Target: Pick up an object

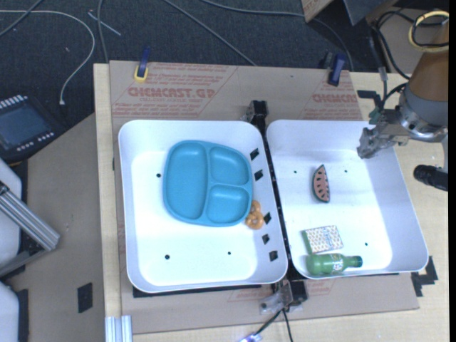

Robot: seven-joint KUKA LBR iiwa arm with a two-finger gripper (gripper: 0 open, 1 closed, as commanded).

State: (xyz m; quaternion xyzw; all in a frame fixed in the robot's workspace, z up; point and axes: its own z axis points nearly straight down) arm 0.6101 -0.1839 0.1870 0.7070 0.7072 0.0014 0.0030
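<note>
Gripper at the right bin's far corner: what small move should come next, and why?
Probably a short move inward and toward the near side. The grey two-finger gripper sits over the right white bin's far right edge, while the nearest object, the red watermelon-slice toy, lies apart from it toward the bin's middle.

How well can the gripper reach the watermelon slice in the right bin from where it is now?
Probably yes. The gripper hangs over the right bin's far right corner, and the watermelon slice lies alone on bare white floor, apart from the green bottle and patterned packet nearer the front.
</note>
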